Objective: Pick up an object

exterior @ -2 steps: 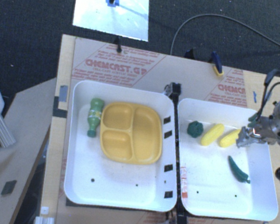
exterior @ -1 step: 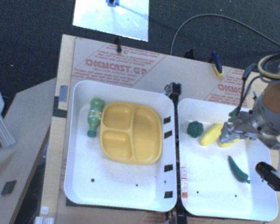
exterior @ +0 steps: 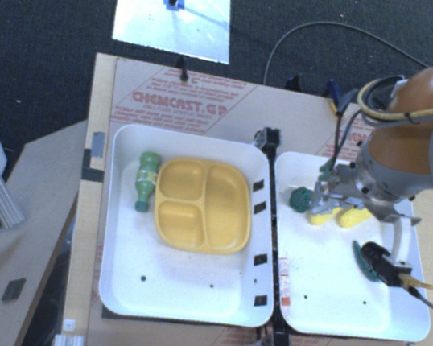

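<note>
Broadly, your bench [exterior: 204, 97] carries two shallow white bins side by side, and the black divider [exterior: 270, 234] where they meet is your landmark for everything else. Left of the divider sits the left bin [exterior: 180, 301], and most of its floor is taken by a yellow compartment tray [exterior: 202, 205] lying flat, its right edge near the divider. Beyond the tray, further left from the divider, a small green bottle [exterior: 146, 181] lies beside the tray's edge. Right of the divider is the right bin [exterior: 343, 302], where your grey arm [exterior: 418, 135] reaches in. Its end effector [exterior: 328, 200] hangs low, a little right of the divider, directly over a yellow object [exterior: 340, 218] and just beside a small dark green object [exterior: 301, 199]. You cannot tell from this angle how the end effector is set. Furthest right of the divider, a dark green tool-like item [exterior: 370, 260] lies well apart.
</note>
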